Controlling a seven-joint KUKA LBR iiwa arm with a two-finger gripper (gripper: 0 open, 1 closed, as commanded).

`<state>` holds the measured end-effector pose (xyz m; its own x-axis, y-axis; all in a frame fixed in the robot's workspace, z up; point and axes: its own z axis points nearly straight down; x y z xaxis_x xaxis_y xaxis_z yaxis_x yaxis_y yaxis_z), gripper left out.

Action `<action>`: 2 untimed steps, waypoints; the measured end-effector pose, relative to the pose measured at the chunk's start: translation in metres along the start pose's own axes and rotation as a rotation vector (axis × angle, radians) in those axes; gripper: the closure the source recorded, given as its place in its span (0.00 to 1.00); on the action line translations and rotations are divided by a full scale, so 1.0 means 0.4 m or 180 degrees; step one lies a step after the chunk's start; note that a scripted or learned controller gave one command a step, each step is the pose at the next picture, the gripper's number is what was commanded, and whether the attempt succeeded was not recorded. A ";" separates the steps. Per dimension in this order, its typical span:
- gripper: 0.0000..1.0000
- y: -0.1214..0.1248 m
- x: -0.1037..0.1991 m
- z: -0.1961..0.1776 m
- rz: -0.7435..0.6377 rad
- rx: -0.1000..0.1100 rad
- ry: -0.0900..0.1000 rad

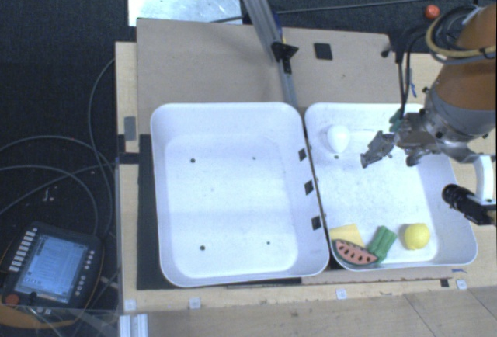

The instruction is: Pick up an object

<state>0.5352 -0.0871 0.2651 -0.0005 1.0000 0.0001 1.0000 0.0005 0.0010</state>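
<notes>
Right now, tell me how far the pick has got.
Done: nothing lifted. The white object, watermelon slice, green piece, yellow wedge and lemon all lie in the right bin. In hand: the gripper hangs right of the white object, nothing visible between its fingers. Left: the grasp and lift.

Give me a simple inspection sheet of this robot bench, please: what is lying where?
Surface: bench bearing left bin and right bin side by side.
Job's things: in the right bin, white object near the far wall; yellow block, watermelon slice, green piece and lemon along the near wall.
Clutter: nothing seen.
Grippers: tool above the right bin, beside the white object, holding nothing.
Cables: black cables on the floor at left; one on the arm.
Surroundings: handheld screen on the dark floor; slanted metal pole.
</notes>
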 end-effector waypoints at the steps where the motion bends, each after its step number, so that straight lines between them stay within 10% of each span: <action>1: 0.00 0.176 -0.019 -0.354 -0.0002 -0.0021 -0.0003; 2: 0.00 0.126 -0.113 -0.308 0.0048 0.0004 -0.0001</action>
<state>0.5854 -0.1324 0.3883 0.0146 0.9999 -0.0003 0.9999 -0.0146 -0.0002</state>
